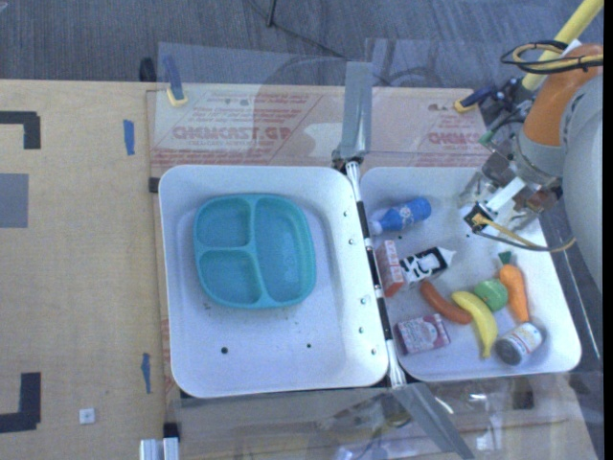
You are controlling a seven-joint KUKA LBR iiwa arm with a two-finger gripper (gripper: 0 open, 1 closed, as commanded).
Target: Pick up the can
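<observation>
Hanging over the upper right corner of the right bin [565,353], the gripper [494,192] sits low above the white floor there. Its tip is too cluttered and small in the camera view to tell whether it is spread or closed, and nothing can be seen held in it. Above it the grey arm [584,151] with its orange band [554,103] enters from the right edge. The can [519,343], silvery with a red label, lies on its side in the lower right corner of the same bin, well apart from the gripper. Just left of the can is a yellow banana [479,319], its lower end near the can. An orange carrot [515,290] lies above the can, with a small green fruit or vegetable [492,293] touching it on the left. A red sausage [445,303] lies beside the banana's upper end, and a red pouch [422,333] rests below it. A black-and-white carton [426,264] lies near the middle of the bin, a red-and-white packet [390,264] lies along the left wall, and a blue bottle [402,215] lies on its side toward the upper left. The left bin [287,362] holds a teal divided plate [255,250].
</observation>
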